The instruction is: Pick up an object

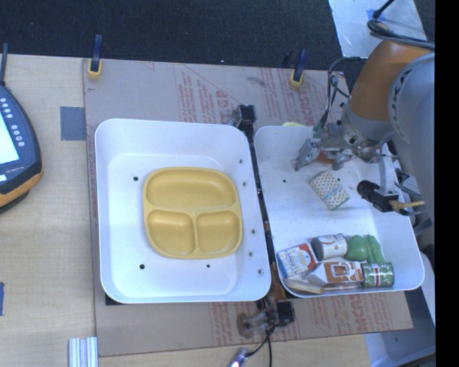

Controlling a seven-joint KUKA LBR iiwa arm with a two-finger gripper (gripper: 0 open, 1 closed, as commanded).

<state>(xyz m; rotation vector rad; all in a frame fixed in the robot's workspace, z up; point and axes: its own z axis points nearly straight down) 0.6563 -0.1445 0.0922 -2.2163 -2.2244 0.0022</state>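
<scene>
While the pincer (321, 153) hovers low in the right bin (291, 205), you're at approach; nothing's between its fingers, and I can't tell their spread. Just below it lies the patterned packet (330, 189), your nearest target. Farther off, bottles and cans (344, 262) crowd the bin's near corner. Next: centre over packet, descend.

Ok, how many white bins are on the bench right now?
2. The left bin holds a yellow divided tray. The right bin sits beside it, with a patterned packet mid-bin and a cluster of cans and packages at its near end.
</scene>
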